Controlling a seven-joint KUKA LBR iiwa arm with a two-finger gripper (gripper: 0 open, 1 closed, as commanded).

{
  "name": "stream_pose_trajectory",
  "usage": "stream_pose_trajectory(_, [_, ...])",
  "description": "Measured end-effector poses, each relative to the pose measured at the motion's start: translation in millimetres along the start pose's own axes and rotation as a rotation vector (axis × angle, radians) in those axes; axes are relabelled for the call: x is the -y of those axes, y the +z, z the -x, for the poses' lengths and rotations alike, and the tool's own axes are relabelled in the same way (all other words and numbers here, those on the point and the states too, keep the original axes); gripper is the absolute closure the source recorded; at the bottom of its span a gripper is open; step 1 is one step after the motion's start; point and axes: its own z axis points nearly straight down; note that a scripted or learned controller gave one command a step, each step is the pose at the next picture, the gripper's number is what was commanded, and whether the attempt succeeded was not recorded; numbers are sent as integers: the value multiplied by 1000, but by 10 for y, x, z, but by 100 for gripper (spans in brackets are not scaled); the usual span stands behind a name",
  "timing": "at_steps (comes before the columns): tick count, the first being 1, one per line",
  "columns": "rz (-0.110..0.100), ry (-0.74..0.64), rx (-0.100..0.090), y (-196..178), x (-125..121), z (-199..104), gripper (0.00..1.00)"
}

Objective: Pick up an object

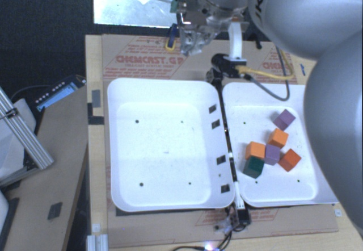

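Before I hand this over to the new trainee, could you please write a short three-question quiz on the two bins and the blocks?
1. True or false: all the blocks lie in the right bin.
2. How many orange blocks are there?
3. Which block lies nearest the front rim: A) purple block, B) dark green block, C) an orange block?

Key: 1 true; 2 three; 3 B.
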Motion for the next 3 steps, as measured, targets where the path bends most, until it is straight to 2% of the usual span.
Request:
stream_pose_trajectory(2, [-2, 1, 1, 108, -1, -190, 100])
stream_pose_trajectory(3, [0, 0, 0, -24, -3, -418, 100])
